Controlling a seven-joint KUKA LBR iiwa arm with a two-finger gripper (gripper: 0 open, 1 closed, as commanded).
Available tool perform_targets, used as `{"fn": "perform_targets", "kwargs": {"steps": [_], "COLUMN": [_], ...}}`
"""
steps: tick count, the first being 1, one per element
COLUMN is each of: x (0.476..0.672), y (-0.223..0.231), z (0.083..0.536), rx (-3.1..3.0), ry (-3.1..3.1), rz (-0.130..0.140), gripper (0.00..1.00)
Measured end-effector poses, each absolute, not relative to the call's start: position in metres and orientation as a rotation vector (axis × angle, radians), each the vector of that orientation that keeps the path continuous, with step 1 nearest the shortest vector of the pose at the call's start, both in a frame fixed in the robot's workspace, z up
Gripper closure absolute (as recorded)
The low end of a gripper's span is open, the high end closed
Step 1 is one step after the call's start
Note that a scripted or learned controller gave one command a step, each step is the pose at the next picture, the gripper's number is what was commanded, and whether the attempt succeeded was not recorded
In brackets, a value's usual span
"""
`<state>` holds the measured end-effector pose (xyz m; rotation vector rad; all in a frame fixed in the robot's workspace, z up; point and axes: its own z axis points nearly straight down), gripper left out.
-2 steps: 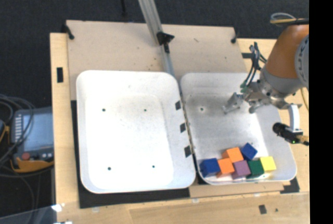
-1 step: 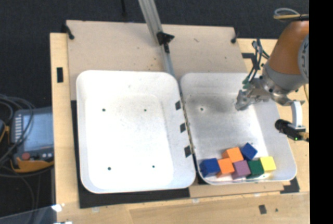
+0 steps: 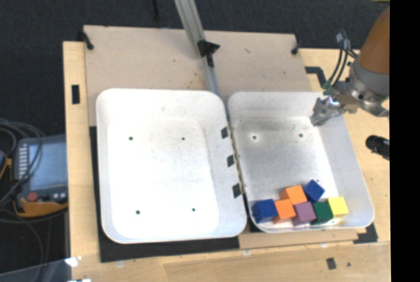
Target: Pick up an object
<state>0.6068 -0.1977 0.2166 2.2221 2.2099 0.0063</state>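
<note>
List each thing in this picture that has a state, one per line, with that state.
Small coloured cubes: clustered at the near edge of the right shallow white bin, none lifted.
Two-finger gripper: above the right bin's far right rim, apart from the cubes.
Left shallow white bin: resting flat beside the right bin.

Pretty clearly a robotics lab or test cell, not anyone's home. There's a plain wooden bench (image 3: 275,261) with a brown board laid across it, sitting on dark carpet-like floor. Two shallow white bins, the left bin (image 3: 108,143) and the right bin (image 3: 351,169), sit side by side on a black mat. An aluminium strut (image 3: 187,5) slants up from behind them toward the top of the frame. At the far left there's a handheld control pendant (image 3: 39,172) with a screen and loose cables.
</note>
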Motion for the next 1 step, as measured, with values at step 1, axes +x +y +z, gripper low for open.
{"fn": "perform_targets", "kwargs": {"steps": [1], "x": [0.6005], "y": [-0.2052], "z": [0.2712], "rx": [2.22], "ry": [2.211], "rz": [0.006], "gripper": [1.0]}}
